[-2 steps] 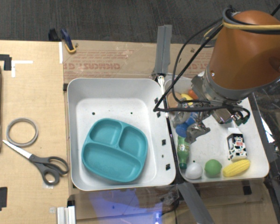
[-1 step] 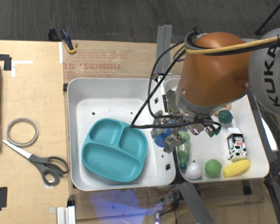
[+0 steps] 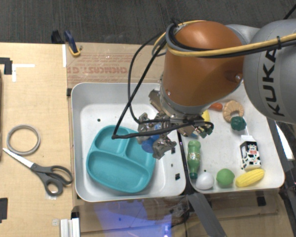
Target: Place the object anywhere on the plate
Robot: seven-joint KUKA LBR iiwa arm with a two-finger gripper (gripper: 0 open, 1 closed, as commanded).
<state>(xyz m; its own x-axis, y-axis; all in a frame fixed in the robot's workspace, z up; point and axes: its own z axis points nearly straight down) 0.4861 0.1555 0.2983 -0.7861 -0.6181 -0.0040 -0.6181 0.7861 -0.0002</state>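
A teal divided plate (image 3: 119, 163) lies in the left bin (image 3: 84, 102), toward its front. My gripper (image 3: 159, 143) hangs over the plate's right rim, under the big orange wrist band (image 3: 202, 63). A small blue object (image 3: 148, 145) shows right at the gripper, over the plate's right compartment. The wrist hides much of it, and I cannot tell whether it is held or resting on the plate.
The right bin (image 3: 274, 184) holds a green bottle (image 3: 194, 157), a white ball (image 3: 204, 181), a green ball (image 3: 225, 177), a yellow corn cob (image 3: 249, 177), a cow-print carton (image 3: 250, 154) and a tan shell-shaped piece (image 3: 233, 110). Scissors (image 3: 44, 172) and a tape ring (image 3: 23, 138) lie on the board to the left.
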